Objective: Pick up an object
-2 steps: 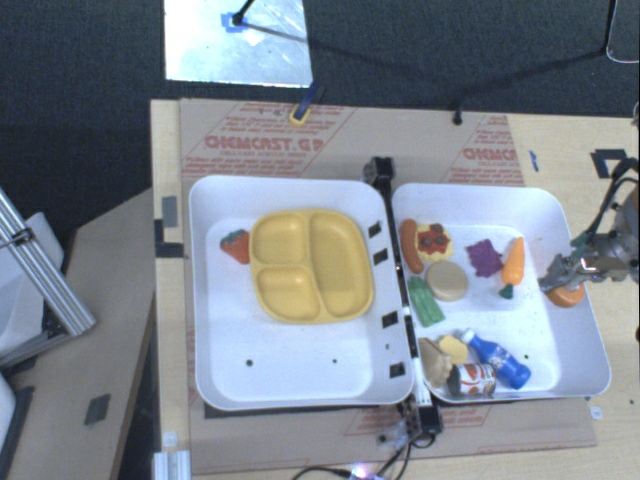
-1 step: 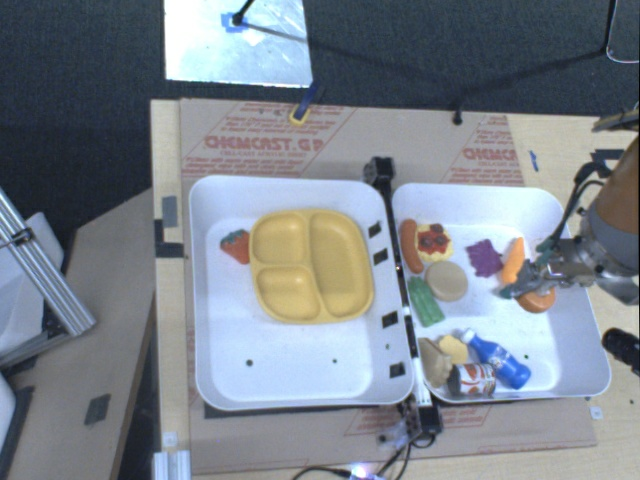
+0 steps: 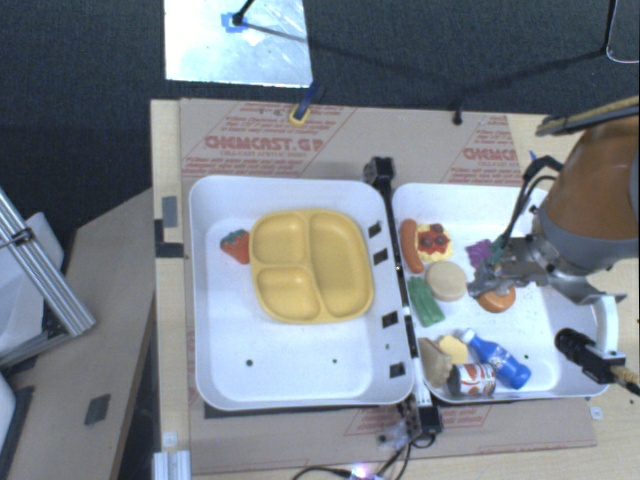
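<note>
The yellow three-compartment plastic plate (image 3: 308, 266) lies in my left white bin (image 3: 215, 368), a red toy strawberry (image 3: 236, 245) touching its left edge. My gripper (image 3: 490, 280) hangs over the right white bin (image 3: 520, 193).

In the left shallow white plastic bin (image 3: 215, 368), the yellow three-compartment plastic tray (image 3: 308, 266) and the small red toy strawberry (image 3: 236, 245) beside it take the middle and upper left, leaving open floor along the near side. The right white bin (image 3: 450, 196) is crowded: a toy hot dog (image 3: 410, 244), a pizza slice (image 3: 434, 240), a cream round bun (image 3: 447, 280), a green piece (image 3: 425, 303), a blue bottle (image 3: 498, 360) and a small can (image 3: 472, 379) sit close together, with bare floor along its far edge.
</note>
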Tool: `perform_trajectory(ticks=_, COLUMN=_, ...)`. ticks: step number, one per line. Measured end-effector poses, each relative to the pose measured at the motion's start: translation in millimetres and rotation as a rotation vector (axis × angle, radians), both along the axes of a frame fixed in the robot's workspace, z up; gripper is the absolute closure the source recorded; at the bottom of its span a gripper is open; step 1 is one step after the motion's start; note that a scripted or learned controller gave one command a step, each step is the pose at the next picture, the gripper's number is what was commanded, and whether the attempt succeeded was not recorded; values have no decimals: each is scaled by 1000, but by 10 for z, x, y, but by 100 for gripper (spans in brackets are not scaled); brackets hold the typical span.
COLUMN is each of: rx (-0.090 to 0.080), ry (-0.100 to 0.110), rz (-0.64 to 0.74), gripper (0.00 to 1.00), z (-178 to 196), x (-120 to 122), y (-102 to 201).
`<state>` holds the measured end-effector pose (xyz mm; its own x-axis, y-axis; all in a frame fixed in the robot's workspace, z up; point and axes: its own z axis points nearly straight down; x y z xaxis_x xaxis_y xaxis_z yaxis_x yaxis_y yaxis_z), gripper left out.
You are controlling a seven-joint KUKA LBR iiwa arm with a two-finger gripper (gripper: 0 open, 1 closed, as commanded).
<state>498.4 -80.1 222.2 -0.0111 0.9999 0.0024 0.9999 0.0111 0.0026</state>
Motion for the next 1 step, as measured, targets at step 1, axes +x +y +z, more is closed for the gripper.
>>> perform_trajectory(ticks=1, rx=-1, ry=1, rz=-2, gripper=100, z=-12, x=115, y=453)
